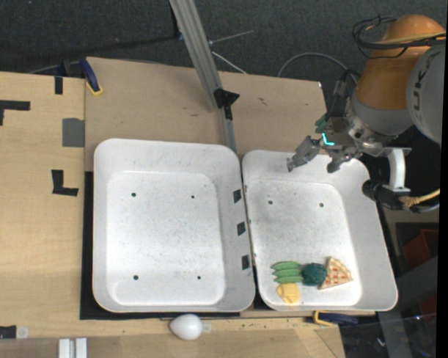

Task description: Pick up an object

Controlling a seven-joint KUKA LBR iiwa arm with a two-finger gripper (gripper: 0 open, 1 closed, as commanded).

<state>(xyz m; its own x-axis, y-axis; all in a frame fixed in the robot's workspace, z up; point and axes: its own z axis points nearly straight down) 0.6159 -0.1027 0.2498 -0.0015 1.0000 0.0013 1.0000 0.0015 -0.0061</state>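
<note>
Egg: a small white egg-shaped object lies on the bench's near edge, just outside the left bin's front rim.
Toy food: in the near right corner of the shallow white right-hand bin sits a tight cluster, namely a green pea-pod-like piece, a dark green broccoli-like lump, a yellow corn-like piece just in front of the pod, and a triangular orange-and-tan pizza-slice toy touching the broccoli's right side.
Left bin: the shallow white left-hand bin stands beside the right one, their rims meeting along the middle.
Gripper: the grey two-finger gripper hangs over the far rim of the right bin, well apart from the toy cluster; its two fingers are spread wide with nothing between them.
Arm: the grey arm with an orange band reaches in from the right.
Pole: a slanted grey metal bar rises beyond the bins.
</note>
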